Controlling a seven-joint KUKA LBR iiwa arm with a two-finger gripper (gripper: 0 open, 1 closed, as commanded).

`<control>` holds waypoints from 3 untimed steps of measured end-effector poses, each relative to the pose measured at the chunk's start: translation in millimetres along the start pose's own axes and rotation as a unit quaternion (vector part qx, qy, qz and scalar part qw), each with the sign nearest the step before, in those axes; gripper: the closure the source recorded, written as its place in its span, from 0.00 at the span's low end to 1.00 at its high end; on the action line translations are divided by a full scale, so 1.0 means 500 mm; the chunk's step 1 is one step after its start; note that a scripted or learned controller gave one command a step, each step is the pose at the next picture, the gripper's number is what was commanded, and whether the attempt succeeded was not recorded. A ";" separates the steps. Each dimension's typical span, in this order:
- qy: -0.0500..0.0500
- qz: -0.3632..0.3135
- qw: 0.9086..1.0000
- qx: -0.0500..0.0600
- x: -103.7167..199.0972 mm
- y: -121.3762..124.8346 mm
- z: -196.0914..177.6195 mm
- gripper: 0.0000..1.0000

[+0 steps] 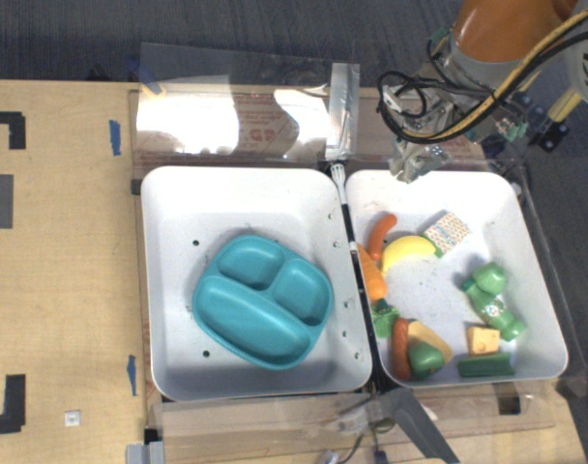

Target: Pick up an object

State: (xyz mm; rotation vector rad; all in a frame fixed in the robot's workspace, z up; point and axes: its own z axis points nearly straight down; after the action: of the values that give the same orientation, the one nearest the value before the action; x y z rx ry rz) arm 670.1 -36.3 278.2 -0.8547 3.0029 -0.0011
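Your pincer (417,162) hangs over the far rim of the right bin (536,259), and you cannot tell from here how it is set — nothing appears held. I judge you are at the approach step. Next you must choose one piece, perhaps the lemon (408,250), which lies nearer the camera, well apart — then descend on it.

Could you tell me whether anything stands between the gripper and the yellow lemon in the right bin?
Nothing visible does. The gripper hangs over the far edge of the right bin, and bare white floor lies between it and the yellow lemon.
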 end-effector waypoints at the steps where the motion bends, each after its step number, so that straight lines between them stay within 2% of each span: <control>1: 0.003 0.026 1.000 -0.002 -0.073 0.126 -0.008 1.00; 2: 0.002 0.034 0.999 0.001 -0.008 0.039 -0.153 1.00; 3: 0.004 -0.078 0.997 -0.001 0.022 -0.035 -0.198 1.00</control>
State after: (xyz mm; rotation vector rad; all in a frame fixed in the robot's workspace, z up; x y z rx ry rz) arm 668.0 -57.7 377.3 -1.0876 2.9344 -0.0047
